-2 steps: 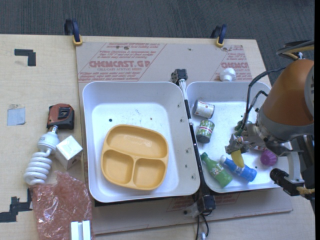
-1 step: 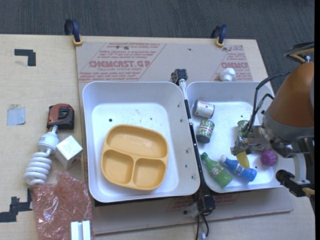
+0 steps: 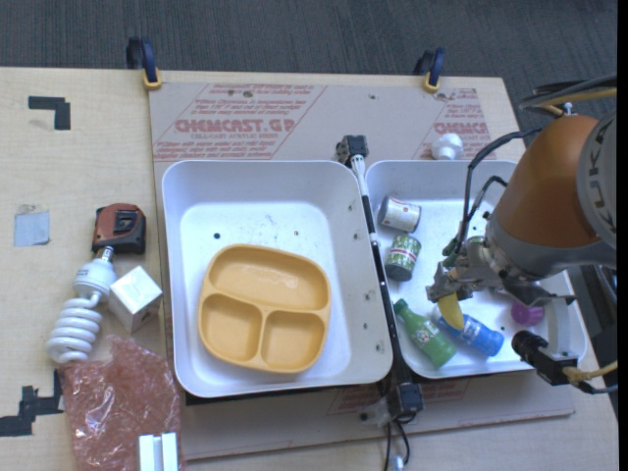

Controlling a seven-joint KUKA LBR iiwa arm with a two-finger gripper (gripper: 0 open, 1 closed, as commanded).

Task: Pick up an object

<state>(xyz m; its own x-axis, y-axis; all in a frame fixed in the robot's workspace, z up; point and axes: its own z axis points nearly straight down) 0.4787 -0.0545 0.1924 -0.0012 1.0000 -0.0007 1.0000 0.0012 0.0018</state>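
My gripper (image 3: 444,286) is low inside the right bin (image 3: 424,180), near its middle. Just below it lies a yellow object (image 3: 450,313), partly covered by the gripper, and I cannot tell whether the two touch. A blue bottle (image 3: 478,335) and a green bottle (image 3: 422,333) lie along the bin's front edge. A green-labelled can (image 3: 402,256) and a small silver cup (image 3: 399,213) sit to the gripper's left. A purple object (image 3: 528,313) shows at the right, beside the arm (image 3: 554,194).
The left bin (image 3: 186,263) holds a yellow divided plate (image 3: 263,307). On the bench to the left lie a spiral light bulb (image 3: 80,312), a white cube (image 3: 135,293), a tape measure (image 3: 119,229) and a pink plastic bag (image 3: 123,405).
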